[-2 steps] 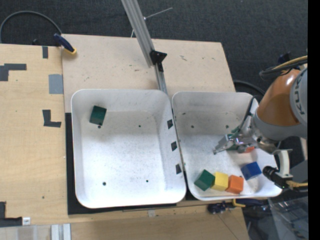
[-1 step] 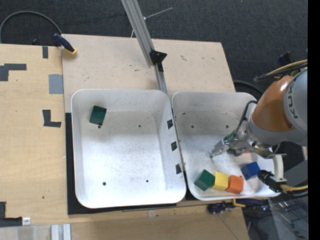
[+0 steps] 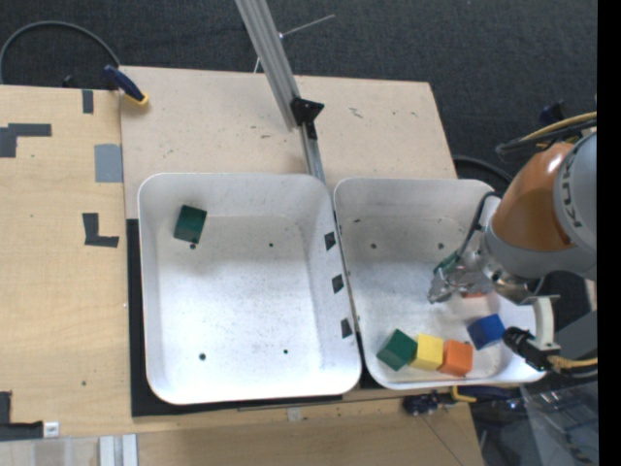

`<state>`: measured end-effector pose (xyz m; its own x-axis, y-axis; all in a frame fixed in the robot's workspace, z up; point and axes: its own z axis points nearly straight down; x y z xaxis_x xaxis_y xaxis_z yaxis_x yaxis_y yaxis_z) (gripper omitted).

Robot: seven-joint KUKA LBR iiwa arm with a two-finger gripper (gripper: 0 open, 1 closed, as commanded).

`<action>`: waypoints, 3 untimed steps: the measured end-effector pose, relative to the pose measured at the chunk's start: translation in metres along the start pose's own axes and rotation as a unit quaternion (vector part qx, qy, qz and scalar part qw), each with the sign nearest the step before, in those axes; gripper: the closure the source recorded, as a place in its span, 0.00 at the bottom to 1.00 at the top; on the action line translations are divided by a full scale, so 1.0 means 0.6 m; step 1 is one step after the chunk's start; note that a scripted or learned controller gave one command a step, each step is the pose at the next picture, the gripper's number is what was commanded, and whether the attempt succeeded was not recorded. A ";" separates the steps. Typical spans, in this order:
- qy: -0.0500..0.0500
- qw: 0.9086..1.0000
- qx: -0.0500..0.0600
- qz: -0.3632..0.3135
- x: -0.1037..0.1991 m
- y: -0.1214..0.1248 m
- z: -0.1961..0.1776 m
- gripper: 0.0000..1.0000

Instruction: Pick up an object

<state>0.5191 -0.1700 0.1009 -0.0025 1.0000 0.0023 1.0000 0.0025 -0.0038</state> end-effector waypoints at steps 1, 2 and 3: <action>-0.002 1.000 -0.004 0.000 0.011 0.011 -0.099 1.00; -0.002 1.000 -0.004 0.000 0.010 0.006 -0.170 1.00; -0.002 1.000 -0.004 0.000 0.010 0.008 -0.245 1.00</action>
<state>0.5245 -0.1642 0.2482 -0.0021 1.0000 -0.0011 1.0000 0.0021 0.0040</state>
